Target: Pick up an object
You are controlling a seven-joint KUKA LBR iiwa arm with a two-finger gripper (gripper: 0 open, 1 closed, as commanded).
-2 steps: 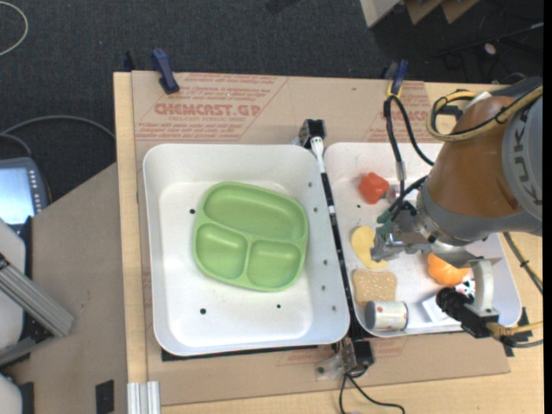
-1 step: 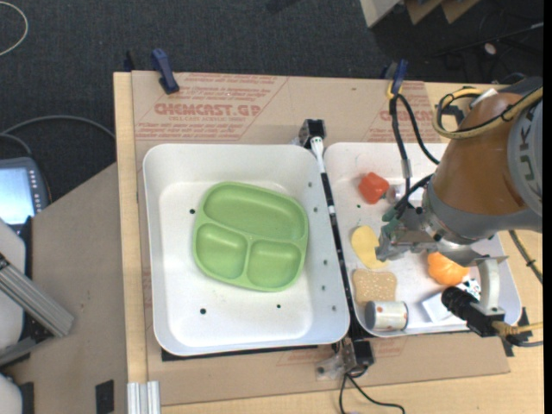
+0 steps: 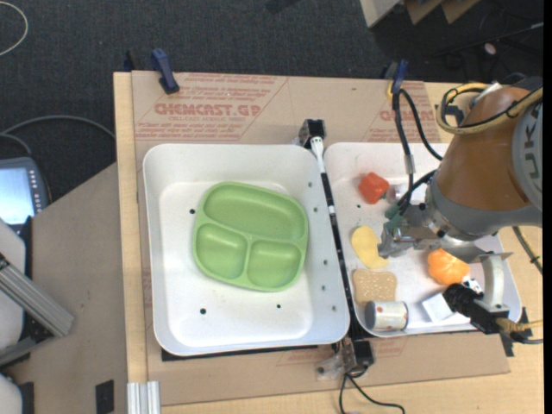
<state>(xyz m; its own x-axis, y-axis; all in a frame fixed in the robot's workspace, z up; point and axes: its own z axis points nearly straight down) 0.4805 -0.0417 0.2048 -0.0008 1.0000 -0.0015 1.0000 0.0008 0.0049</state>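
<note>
The gripper hangs low in the right bin, just beside the yellow object; its finger state cannot be told. Nothing looks lifted; grasping remains.

Red "CHEMCAST" print repeats across the brown board.

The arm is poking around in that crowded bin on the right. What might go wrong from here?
The gripper hangs close beside the yellow piece, with the tan cracker and the orange ball nearby, so it might nudge one aside instead of gripping it. The ball looks round and could roll away. The yellow piece lies near the bin wall, leaving little room.
</note>
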